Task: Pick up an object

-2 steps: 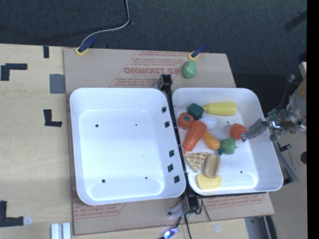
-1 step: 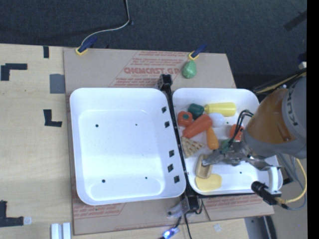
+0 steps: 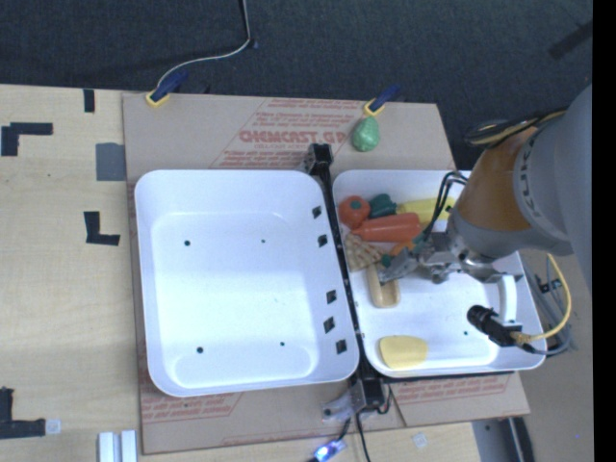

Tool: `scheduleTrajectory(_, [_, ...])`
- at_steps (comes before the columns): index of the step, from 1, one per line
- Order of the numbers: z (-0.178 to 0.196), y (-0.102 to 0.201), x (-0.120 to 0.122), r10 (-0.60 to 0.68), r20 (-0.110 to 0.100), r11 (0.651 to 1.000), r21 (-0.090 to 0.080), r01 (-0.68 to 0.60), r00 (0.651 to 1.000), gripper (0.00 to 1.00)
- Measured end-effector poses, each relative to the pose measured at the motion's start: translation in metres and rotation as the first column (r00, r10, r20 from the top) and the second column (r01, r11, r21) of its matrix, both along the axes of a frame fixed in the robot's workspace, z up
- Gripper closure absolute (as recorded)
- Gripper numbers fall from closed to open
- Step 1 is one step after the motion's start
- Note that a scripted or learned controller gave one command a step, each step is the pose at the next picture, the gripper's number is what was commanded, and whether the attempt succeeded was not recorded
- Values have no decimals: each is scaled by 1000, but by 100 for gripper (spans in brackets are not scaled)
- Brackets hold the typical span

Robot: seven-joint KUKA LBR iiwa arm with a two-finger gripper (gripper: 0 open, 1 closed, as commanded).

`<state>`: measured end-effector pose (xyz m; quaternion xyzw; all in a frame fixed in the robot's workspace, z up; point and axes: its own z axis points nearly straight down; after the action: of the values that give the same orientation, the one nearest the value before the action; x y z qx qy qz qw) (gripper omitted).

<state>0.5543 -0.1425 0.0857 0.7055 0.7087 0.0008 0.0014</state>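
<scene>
The yellow block (image 3: 402, 351) lies nearest. The jaws (image 3: 393, 272) hover over the tan block (image 3: 384, 292); their state cannot be told. Descend centred, avoiding the orange carrot (image 3: 390, 228).

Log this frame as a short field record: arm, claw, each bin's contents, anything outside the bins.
arm: grey with orange band, reaching in from the right over the right bin
claw: low among the toys by the divider; finger state unclear
right bin: orange carrot-like toy, dark green piece, yellow piece, tan block, yellow block
left bin: white floor with small dark dots
outside bins: green toy on the cardboard
</scene>
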Motion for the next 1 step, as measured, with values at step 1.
scheduleTrajectory(1, [-1, -1, 80, 1, -10, 1000, 0, -1, 1000, 0])
